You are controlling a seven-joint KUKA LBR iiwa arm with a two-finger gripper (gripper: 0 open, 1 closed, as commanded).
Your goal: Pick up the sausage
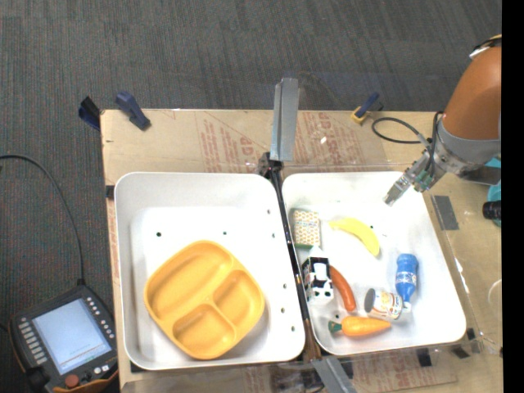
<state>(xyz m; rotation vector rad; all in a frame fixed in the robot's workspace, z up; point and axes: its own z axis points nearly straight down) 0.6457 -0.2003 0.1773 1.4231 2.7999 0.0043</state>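
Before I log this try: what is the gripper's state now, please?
Gripper: state cannot be told; it holds nothing and hangs over the right bin, apart from the sausage.

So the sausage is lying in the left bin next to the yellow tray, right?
Not quite. The camera view shows the sausage in the right bin, lying between the cow toy and the little bottle. The yellow tray sits in the left bin with no sausage beside it.
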